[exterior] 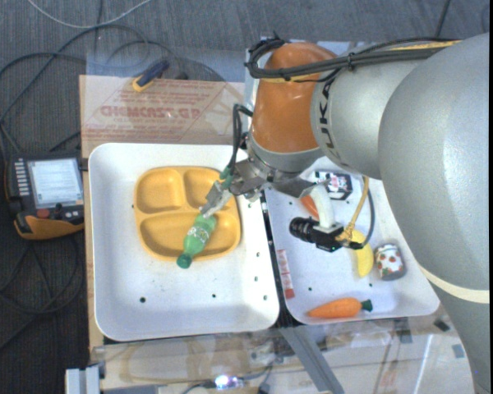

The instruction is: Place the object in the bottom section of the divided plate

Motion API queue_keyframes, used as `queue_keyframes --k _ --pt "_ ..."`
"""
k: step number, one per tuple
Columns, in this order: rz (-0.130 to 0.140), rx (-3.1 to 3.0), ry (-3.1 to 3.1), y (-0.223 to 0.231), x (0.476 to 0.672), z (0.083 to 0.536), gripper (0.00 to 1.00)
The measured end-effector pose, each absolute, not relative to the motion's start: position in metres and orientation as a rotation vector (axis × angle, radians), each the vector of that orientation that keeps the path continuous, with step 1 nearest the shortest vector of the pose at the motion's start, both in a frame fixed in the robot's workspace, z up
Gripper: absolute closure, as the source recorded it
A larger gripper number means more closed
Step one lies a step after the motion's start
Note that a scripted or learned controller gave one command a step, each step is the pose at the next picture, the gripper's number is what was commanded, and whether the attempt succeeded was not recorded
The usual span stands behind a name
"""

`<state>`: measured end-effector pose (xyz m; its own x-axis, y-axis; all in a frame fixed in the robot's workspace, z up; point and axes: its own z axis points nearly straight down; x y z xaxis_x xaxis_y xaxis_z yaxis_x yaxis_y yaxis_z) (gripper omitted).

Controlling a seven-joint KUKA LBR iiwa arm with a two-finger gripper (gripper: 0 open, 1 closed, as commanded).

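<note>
Single fixed camera above bench, slanted down on both bins.

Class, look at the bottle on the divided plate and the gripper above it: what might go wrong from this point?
1. The green bottle lies tilted across the plate, its cap end over the lower rim; it may roll or slide into the left bin.
2. The gripper sits at the bottle's upper end; lifting away could drag it out of the bottom section.
</note>
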<state>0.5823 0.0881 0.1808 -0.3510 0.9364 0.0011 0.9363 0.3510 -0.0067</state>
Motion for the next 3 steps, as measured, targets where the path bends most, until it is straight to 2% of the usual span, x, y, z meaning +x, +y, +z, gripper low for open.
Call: queue_keyframes --k 1,2,3 --pt "0.006 -1.806 -2.566 0.0677 0.6264 0.1808 0.00" --pt "0.012 -1.802 -2.564 0.0681 0.6261 0.1872 1.00" --pt "0.012 -1.802 -2.564 0.0680 0.6261 0.1871 0.00"
